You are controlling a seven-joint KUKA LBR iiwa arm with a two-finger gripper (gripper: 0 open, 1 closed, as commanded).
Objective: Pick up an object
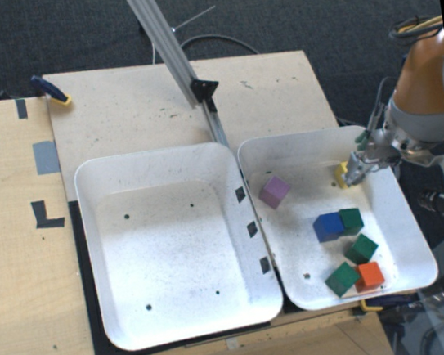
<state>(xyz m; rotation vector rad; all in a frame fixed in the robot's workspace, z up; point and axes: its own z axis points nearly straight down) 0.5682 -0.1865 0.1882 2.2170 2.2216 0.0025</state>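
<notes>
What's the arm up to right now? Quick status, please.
Gripper low in the right bin, at a small yellow piece; grip unclear. Purple block, blue block, green blocks and orange block lie loose. Nothing blocking.

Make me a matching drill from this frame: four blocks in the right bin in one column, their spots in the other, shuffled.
Things:
1. purple block
2. blue block
3. orange block
4. yellow block

Places:
A. by the bin's near right corner, beside a green block
B. alone in the bin's left part, toward the far side
C. right at the gripper, near the right wall
D. mid-bin, touching a green block on its right

Pairs: 1-B, 2-D, 3-A, 4-C
</notes>
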